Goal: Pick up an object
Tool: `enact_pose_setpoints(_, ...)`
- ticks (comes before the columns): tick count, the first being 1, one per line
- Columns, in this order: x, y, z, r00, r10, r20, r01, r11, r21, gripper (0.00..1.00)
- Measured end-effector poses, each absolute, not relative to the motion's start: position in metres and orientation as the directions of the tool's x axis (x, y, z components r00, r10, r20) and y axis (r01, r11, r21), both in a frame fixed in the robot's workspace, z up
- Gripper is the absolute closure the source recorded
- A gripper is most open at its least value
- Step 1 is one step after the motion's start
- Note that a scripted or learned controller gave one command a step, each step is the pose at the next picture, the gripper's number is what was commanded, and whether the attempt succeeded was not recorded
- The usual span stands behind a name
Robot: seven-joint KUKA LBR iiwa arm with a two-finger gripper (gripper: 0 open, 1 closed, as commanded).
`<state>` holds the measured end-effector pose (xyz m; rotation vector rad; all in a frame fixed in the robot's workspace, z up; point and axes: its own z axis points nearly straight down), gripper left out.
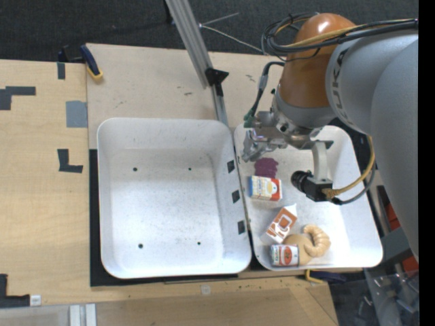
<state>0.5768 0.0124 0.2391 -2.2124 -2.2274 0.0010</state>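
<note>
The arm comes in from three o'clock and hangs its pincer (255, 145) over the upper left corner of the right bin (363, 246), close to the wall it shares with the left bin (163, 195). The fingers are lost against the dark wrist hardware, so I cannot tell whether they are spread or pressed together, and nothing can be seen between them.

The candidates all lie in the right bin. Just at five o'clock from the pincer is a dark purple object (268, 166), possibly a small soft toy or fruit, though the view is too poor to say. Directly at six o'clock from that sits a small white and yellow carton (265, 188). Further toward six o'clock lie an orange and white packet (281, 224), a red-labelled can (285, 255) and a tan doughnut-shaped item (311, 240), the last two touching.

By my judgement the step in hand is the approach: the pincer is poised above the purple object, nothing lifted yet. The next move would call for a straight descent with the fingers astride that object, keeping clear of the bin wall at nine o'clock and of the carton just beside it, then a close and a lift.
</note>
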Motion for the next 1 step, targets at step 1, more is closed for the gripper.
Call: enact_pose_setpoints(1, 0.6014, 0.0618, 0.2436, -0.007, 1.0, 0.001, 1.0, 0.007, -0.001, 1.0)
